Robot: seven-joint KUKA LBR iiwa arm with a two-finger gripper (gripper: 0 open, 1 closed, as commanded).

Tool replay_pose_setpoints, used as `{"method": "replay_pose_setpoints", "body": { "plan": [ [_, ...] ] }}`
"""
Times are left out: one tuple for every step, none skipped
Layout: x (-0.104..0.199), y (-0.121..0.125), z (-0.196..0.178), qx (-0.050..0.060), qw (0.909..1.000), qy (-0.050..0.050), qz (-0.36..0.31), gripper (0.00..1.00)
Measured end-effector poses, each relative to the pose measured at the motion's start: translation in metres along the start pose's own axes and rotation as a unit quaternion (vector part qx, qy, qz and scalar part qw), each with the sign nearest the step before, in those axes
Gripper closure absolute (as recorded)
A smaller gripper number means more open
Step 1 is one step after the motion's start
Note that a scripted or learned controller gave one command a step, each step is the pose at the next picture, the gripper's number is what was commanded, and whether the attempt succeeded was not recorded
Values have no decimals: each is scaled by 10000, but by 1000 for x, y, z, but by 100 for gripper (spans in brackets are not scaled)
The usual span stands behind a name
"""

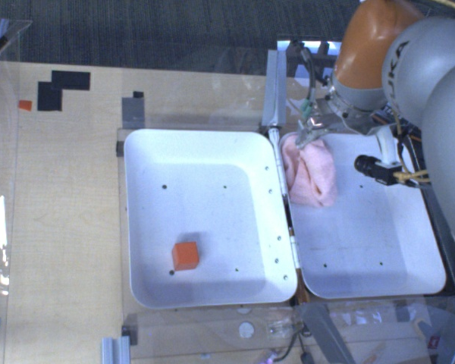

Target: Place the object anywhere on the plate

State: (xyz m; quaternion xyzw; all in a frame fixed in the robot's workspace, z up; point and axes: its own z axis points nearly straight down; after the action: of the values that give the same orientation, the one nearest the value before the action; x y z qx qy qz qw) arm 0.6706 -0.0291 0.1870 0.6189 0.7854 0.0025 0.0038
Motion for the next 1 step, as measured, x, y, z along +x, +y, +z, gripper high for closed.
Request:
{"method": "replay_pose_setpoints", "body": {
  "plan": [
    [1,3,-40,-11,10000,0,-38,100]
  ]
}}
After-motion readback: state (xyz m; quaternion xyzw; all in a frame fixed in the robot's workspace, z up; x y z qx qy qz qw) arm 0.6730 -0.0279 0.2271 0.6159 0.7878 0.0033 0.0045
